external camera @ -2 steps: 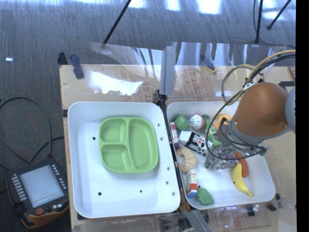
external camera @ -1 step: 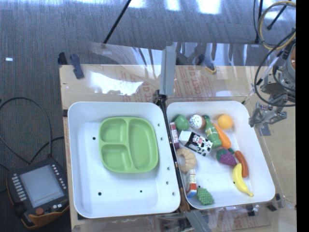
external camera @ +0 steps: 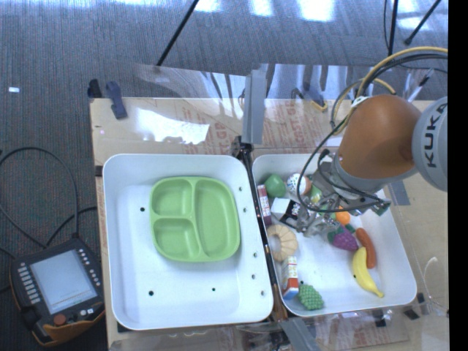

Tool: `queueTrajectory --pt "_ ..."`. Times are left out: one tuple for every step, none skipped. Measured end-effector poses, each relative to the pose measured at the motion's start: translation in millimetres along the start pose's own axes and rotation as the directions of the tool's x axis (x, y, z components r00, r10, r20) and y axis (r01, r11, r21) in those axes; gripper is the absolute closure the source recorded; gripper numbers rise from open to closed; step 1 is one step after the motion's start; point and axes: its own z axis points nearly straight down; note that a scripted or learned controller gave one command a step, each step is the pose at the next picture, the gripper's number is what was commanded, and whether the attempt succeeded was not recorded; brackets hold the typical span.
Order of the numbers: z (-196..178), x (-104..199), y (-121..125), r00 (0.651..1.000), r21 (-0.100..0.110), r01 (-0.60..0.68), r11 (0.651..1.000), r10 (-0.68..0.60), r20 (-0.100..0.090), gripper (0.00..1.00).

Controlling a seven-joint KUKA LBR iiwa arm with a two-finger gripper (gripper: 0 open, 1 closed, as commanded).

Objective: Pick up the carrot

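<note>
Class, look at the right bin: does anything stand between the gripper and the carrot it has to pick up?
Nothing visible stands between them. The carrot lies exposed in the right bin, just beyond the gripper. It is crowded, though: purple grapes touch its left side and the banana lies right below it.

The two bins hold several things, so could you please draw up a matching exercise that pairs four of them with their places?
Things:
1. green divided plate
2. banana
3. carrot
4. bumpy green toy

Places:
A. right bin, near its front edge, just right of the divider between the bins
B. middle of the left bin
C. right bin, just below and right of the gripper, beside the purple grapes
D. right bin, near its front right corner, just in front of the carrot

Pairs: 1-B, 2-D, 3-C, 4-A
</note>
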Motion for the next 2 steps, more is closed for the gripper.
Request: queueTrajectory --pt "-173 29 -16 0.998 0.021 0.06 0.998 -0.061 0.01 1.0" --pt "-3 63 34 0.983 -0.009 0.182 0.983 -0.182 -0.003 1.0"
